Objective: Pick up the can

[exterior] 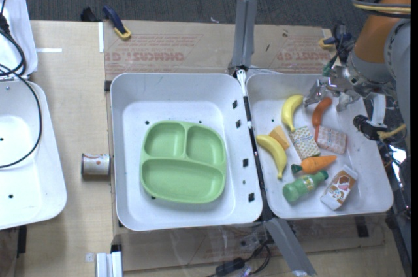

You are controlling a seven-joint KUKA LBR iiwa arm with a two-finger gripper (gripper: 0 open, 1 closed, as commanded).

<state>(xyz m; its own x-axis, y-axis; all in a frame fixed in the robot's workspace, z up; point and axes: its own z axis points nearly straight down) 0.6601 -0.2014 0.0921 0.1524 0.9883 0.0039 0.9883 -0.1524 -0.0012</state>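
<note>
Currently logging the can point(96, 165) at far left: lying on its side on the bare bench, outside both bins and just beside the outer wall of the left bin point(117, 138). Reading its long axis as running roughly left to right in the camera view; short metal cylinder, smooth, likely to be rolling if nudged.

Moving right, noting a green divided plate point(184, 162), smooth plastic with three compartments, sitting in the left bin.

Further right, recording clutter in the right bin point(385, 204): two curved yellow bananas point(274, 151), a green bottle point(304, 185) on its side, an orange carrot point(315, 164), a small boxy carton point(339, 189) and flat wrapped packets point(330, 138).

Finally placing the gripper point(330, 91) over the right bin's far corner, close above a reddish-orange vegetable point(320, 111). Opening and contents: cannot tell at this angle.

Judging the key relation: can well apart from the gripper, across the whole left bin, toward the view's left and nearer edge. Expecting a long traverse, then closing across the can's short width.
</note>
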